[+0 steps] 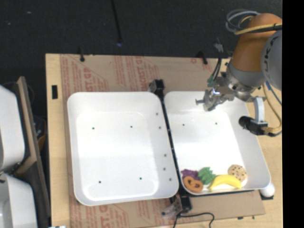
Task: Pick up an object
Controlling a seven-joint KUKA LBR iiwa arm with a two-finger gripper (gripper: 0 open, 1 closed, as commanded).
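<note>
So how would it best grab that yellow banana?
Probably from straight above, pinching the banana across its narrow middle. It lies flat, close to the right bin's near wall, with the green toy touching its left end, so sideways approaches look crowded.

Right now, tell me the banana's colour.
Yellow: the banana shows best in the camera view, in the right bin.

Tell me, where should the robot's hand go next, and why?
Probably toward the near edge of the right white bin. The gripper hovers at its far end, while the yellow toy banana and round brown cookie lie there.
</note>
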